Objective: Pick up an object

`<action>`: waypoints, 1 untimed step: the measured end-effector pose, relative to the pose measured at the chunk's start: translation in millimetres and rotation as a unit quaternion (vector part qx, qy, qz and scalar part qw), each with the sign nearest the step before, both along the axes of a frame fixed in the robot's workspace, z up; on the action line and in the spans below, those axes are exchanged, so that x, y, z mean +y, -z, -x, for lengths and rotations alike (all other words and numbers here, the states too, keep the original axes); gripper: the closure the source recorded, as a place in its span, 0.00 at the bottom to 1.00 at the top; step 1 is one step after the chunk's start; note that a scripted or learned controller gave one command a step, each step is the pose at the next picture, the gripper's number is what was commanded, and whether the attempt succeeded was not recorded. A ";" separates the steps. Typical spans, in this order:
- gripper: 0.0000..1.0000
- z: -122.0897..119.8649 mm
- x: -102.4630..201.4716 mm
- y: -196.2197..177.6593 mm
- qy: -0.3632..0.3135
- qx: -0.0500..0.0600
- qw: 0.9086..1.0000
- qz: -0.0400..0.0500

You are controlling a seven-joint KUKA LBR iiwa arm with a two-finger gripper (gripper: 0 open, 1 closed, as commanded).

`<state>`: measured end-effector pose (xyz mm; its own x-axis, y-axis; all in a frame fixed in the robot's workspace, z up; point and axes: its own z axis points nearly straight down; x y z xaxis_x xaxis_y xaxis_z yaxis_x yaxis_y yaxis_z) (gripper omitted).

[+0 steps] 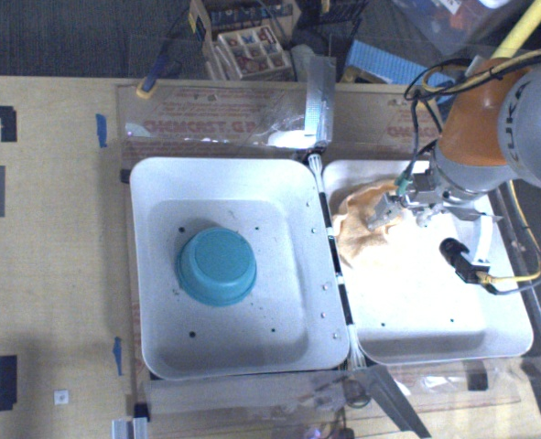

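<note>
At right of centre in the frame, the arm's hand (400, 201) hangs low over the right bin (453, 337), its tip at a crumpled tan cloth (360, 227) bunched against the bin's upper-left wall; whether the hand is wide or narrow cannot be told. In the left bin (160, 337), a blue bowl (217, 265) sits upside down, well apart.

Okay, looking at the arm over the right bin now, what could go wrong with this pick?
The gripper sits at the edge of the crumpled tan item, so it may catch only a loose fold and slip off. That item lies against the right bin wall by the divider, so a finger might hit the rim. The blue bowl sits far off in the left bin.
</note>
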<state>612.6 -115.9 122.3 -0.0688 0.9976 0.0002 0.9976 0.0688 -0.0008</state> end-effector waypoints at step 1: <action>0.00 -56.1 9.6 31.0 -0.063 -0.003 0.998 0.001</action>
<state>668.7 -106.3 91.3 -0.1938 0.9810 -0.0023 0.9810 0.1939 0.0047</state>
